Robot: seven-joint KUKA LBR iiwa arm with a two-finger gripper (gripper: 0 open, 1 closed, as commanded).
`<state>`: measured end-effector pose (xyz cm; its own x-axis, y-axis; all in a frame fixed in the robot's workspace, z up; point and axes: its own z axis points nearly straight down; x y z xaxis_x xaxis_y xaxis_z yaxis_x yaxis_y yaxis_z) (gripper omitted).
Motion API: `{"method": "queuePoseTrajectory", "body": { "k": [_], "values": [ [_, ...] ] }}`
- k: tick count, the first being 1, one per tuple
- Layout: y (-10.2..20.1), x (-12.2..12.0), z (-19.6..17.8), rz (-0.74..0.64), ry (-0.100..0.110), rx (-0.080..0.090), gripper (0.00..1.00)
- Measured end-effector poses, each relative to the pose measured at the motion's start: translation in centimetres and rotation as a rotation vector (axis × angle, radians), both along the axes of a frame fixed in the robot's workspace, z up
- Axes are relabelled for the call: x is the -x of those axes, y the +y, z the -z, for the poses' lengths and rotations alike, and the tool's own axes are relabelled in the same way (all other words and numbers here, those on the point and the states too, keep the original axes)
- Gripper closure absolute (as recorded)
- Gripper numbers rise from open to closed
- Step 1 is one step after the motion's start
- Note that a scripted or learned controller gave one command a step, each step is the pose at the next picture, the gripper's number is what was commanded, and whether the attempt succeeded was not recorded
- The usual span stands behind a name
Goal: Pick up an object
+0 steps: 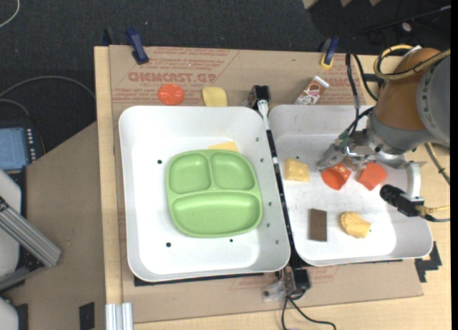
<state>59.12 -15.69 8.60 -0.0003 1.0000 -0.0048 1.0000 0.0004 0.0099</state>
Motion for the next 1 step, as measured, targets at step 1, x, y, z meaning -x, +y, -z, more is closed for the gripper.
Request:
{"method": "queuePoseTrajectory", "body": {
  "k": [1],
  "values": [
    [0.24, 0.20, -1.16, 0.000, 0.001, -0.002, 1.00]
  ]
}}
